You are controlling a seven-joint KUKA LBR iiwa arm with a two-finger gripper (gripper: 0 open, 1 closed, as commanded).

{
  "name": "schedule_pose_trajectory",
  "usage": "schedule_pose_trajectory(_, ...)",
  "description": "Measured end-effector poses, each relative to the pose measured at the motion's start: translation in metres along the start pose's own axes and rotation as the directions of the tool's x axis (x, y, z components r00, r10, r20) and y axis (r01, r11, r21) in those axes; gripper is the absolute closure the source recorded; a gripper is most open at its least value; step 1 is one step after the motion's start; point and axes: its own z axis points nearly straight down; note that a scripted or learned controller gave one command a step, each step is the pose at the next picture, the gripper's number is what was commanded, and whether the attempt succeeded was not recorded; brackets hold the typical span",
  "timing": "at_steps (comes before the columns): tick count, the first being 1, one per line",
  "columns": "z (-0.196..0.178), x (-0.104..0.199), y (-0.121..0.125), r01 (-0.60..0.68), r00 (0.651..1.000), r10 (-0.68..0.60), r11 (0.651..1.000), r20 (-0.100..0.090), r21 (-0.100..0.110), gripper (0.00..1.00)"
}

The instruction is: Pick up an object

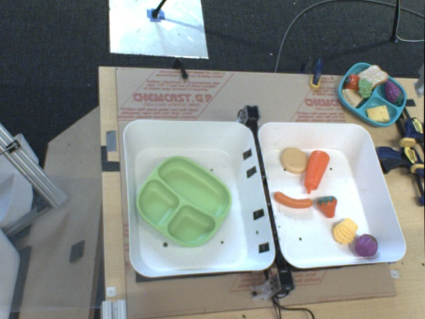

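The gripper's state, apart or together, could not be told, so the judgement began from the arm's own side, the right of the view. That made the right bin (332, 141) the nearer one, and every loose piece lay in it. A tan disc (293, 159) sat toward the far wall, touching or all but touching an orange carrot (317, 170), whose long axis ran roughly from far to near, its blunt end farther and its tip nearer the camera. Just below, an orange sausage (293, 200) lay crosswise, left to right, so a grasp on it would probably call for a turn of about a quarter from one on the carrot. Beside the sausage's right end sat a small red piece with a green cap (326, 206), then a knobbly yellow lump (344, 230) and a smooth purple ball (365, 245) near the front right corner, closest to the arm's side. All looked like hard, glossy toy plastic, the rounded ones likely to slip. The left bin (199, 138) held a pale green divided plate (184, 201), broad, flat and awkward to pinch. On the bench beyond, a teal tray (352, 105) carried more toy food.
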Motion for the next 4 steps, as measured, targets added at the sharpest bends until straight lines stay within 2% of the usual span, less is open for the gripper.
schedule_pose_trajectory(1, -0.004, 0.001, 0.001, 0.004, 1.0, -0.004, 1.0, -0.001, 0.009, 1.0)
schedule_pose_trajectory(2, 0.04, 0.027, 0.014, 0.002, 1.0, -0.002, 1.0, -0.004, 0.018, 1.0)
schedule_pose_trajectory(3, 0.026, 0.026, 0.015, 0.004, 1.0, -0.004, 1.0, -0.002, 0.011, 1.0)
schedule_pose_trajectory(4, 0.061, 0.055, -0.018, 0.002, 1.0, -0.002, 1.0, -0.005, 0.02, 1.0)
